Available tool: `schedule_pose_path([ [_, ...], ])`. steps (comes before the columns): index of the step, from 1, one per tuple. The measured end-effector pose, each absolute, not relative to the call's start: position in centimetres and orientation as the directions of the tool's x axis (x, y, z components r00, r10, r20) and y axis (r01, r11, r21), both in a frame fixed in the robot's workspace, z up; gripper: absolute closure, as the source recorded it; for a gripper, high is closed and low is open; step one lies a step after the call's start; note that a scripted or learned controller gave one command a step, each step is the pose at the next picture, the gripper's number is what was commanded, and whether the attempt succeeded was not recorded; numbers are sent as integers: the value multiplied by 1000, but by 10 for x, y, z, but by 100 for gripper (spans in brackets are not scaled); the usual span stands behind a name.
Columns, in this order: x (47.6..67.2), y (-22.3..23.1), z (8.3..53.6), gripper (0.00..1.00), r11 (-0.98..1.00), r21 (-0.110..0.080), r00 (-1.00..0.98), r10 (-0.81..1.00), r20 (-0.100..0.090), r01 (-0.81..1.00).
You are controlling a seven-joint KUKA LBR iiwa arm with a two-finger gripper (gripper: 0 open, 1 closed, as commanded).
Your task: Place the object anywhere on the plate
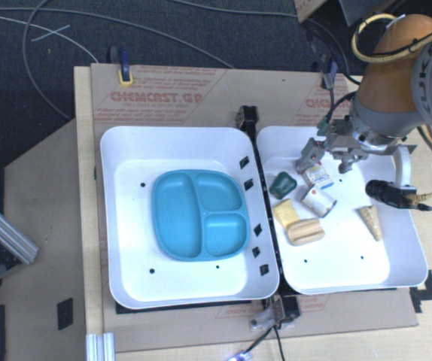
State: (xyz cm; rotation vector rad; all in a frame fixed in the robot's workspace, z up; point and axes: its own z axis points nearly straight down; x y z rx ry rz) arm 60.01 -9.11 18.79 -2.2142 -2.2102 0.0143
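A: Start at the bottom of the frame. What do you have there?

B: You have the front edge of the desk [201,329], a bare wooden board, and on it two shallow white bins side by side. The left bin [126,262] holds a blue plate [199,213] with three compartments, lying flat near its middle. Nothing rests on that plate.

A: And the right bin?

B: In the right bin [351,265], lower centre of the frame, you see a tan block [305,232] lying just beside a yellow sponge-like piece [284,214], the two touching. To their right, well apart, a pale wedge [370,222] lies alone. Slightly higher, a small white cylinder with an orange mark [317,200] sits tilted, and to its left a dark green object [281,184] lies near the divider between the bins.

A: Where is the pincer?

B: Higher again, you find the pincer [326,160] over the upper part of the right bin, its fingers spread wide. A small white carton with blue print [319,176] lies directly under it, between the fingertips, though you cannot tell whether they touch it. Every loose object sits in the right bin, apart from the plate.

A: And at the top right?

B: The grey arm with its orange band [398,51] reaches in there.
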Motion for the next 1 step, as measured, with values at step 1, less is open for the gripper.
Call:
schedule_pose_path([
  [1, 603, -91, 196, 0, 0, -1, 0, 1000, 1, 1000],
])
